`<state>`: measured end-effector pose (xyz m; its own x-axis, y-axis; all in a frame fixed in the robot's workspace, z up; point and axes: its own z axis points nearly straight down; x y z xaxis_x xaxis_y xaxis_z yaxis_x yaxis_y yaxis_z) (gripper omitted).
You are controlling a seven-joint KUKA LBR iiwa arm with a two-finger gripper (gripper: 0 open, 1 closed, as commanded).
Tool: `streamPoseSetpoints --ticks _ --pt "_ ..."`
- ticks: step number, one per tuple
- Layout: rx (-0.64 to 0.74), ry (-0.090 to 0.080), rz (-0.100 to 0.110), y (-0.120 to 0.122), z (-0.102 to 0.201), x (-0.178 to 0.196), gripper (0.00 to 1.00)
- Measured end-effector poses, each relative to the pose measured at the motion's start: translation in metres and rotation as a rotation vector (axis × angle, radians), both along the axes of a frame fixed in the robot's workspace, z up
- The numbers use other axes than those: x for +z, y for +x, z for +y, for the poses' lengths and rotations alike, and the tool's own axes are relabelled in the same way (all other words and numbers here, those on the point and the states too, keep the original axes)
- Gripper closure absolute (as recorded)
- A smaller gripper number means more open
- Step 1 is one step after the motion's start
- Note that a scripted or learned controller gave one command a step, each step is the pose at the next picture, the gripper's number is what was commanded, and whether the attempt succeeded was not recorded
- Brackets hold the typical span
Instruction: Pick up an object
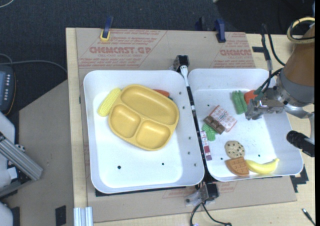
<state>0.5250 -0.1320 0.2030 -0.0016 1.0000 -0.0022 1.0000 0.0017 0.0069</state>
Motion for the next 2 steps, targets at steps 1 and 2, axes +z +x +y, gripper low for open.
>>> streamPoseSetpoints --ticks 1,2 --pt "-0.001 0.000 0.002 0.001 0.000 0.024 1.00" --pt "0.004 0.004 0.009 0.006 0.056 0.013 1.00"
